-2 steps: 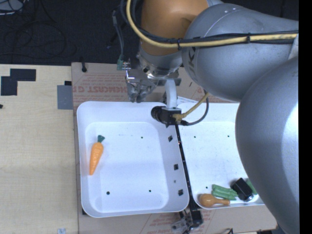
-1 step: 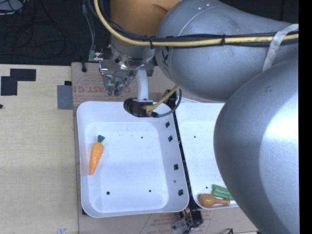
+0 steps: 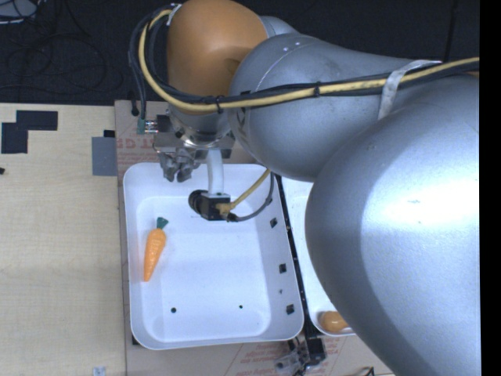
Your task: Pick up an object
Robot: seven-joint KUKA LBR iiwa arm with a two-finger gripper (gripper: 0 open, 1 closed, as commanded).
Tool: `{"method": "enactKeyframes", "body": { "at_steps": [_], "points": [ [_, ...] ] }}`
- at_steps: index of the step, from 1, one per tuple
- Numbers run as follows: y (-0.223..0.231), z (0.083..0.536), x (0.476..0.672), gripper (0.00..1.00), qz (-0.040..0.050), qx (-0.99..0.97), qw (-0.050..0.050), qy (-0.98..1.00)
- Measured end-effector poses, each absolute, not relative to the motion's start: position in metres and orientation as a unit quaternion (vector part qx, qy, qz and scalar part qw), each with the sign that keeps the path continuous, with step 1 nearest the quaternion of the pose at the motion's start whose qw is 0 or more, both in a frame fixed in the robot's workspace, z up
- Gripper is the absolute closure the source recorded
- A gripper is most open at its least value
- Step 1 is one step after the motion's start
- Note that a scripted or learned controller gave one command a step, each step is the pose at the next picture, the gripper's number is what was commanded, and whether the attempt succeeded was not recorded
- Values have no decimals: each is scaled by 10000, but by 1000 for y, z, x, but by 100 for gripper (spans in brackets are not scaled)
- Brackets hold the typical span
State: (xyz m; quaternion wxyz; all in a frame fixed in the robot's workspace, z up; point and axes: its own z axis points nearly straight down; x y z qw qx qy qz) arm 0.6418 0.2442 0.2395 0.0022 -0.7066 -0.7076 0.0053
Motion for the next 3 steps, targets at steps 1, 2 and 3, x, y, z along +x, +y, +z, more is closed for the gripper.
{"method": "enactKeyframes", "body": {
  "at_steps": [1, 2, 3],
  "points": [
    [245, 219, 643, 100, 33, -7068, 11, -7074],
    [243, 448, 645, 100, -64, -7064, -33, -7078],
    [245, 545, 643, 100, -35, -7051, -17, -7091]
  ]
}}
